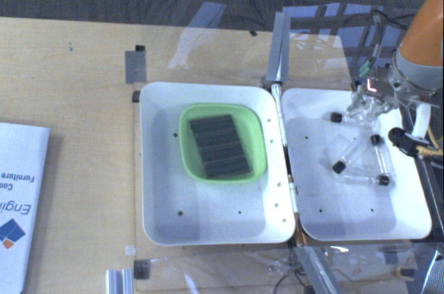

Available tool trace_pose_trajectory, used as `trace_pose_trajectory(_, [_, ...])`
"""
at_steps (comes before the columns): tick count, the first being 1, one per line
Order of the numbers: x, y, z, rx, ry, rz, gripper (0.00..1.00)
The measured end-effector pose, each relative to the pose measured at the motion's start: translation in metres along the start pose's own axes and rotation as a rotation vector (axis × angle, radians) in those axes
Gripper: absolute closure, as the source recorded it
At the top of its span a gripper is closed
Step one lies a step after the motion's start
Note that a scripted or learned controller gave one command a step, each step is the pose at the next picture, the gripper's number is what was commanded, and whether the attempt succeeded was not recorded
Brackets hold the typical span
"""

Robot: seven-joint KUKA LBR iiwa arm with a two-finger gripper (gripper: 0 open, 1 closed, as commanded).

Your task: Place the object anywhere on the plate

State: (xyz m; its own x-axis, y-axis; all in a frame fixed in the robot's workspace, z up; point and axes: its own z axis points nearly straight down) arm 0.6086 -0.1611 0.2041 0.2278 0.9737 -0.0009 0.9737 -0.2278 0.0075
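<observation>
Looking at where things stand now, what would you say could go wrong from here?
The dark ridged object already fills most of the green plate, so a nudge might tip it onto the rim. The gripper sits over the right bin, among clear tube-like pieces that a blind move could scatter. Those pieces are hard to see against white.

A green square plate [223, 145] sits in the left white bin [159, 216] with a dark ribbed rectangular block [220, 145] lying on it. In the right bin [409, 223], clear tubes with black caps [359, 159] lie near the gripper [366, 107].
</observation>
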Motion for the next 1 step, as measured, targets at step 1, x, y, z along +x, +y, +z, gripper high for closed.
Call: trace_pose_trajectory(1, [0.1093,-0.0469,-0.0101,0.003,0.003,-0.142,1.00])
